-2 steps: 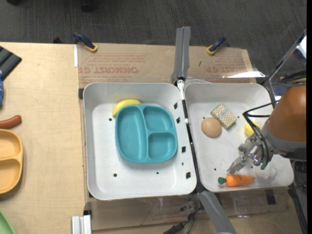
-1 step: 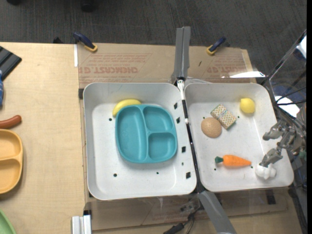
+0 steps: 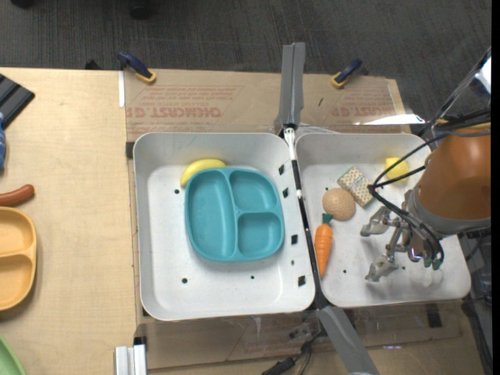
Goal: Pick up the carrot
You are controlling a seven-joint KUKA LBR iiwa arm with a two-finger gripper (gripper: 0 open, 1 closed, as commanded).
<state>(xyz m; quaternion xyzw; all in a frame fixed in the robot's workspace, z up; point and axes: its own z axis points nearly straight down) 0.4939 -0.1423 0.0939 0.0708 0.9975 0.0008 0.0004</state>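
Observation:
An orange carrot [image 3: 323,243] with a small green top lies in the right bin [image 3: 344,287] against its left wall, pointing toward the front. My gripper [image 3: 381,247] hangs over the middle of the right bin, a short way right of the carrot and apart from it. Its fingers [image 3: 376,225] are spread open with nothing between them. The orange band of the arm sits above it at the right.
A tan egg-like ball [image 3: 338,203], a patterned sponge block [image 3: 355,184] and a yellow piece [image 3: 396,167] lie behind the carrot. The left bin [image 3: 160,287] holds a teal divided plate [image 3: 233,213] and a yellow banana [image 3: 201,167]. Black cables loop over the right bin.

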